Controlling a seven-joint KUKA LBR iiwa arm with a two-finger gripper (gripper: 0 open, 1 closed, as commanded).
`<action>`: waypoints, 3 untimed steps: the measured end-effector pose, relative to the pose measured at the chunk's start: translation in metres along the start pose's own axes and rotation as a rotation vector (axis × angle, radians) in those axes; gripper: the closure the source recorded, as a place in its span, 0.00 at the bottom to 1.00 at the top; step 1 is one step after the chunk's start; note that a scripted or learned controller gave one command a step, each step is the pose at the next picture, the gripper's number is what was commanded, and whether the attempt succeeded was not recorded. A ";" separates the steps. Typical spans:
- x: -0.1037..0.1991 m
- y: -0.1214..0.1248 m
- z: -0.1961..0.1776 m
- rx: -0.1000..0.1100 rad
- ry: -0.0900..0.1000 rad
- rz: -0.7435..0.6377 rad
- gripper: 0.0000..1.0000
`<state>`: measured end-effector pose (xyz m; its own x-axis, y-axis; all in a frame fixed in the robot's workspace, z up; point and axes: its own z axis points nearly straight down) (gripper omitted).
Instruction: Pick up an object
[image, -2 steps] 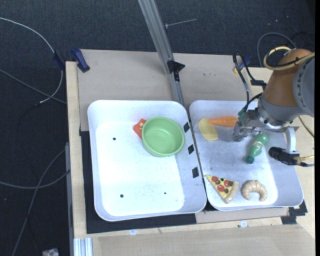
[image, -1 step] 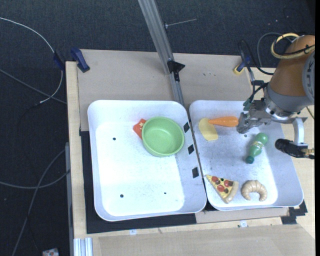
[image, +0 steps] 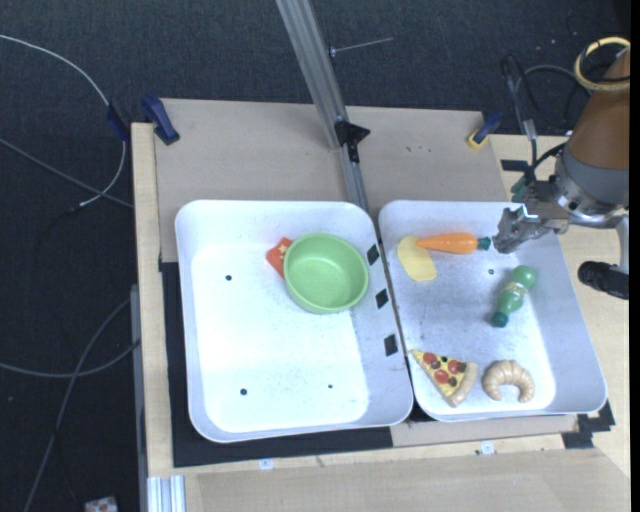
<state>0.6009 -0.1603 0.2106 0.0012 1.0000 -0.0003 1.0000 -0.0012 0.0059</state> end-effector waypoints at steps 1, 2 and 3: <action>0.000 0.002 -0.050 -0.003 0.000 -0.003 1.00; 0.051 -0.003 -0.053 0.012 0.006 -0.006 1.00; 0.102 -0.028 -0.043 0.020 0.007 -0.006 1.00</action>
<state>0.5729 -0.0580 0.2538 -0.0045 1.0000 0.0071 0.9999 0.0046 -0.0140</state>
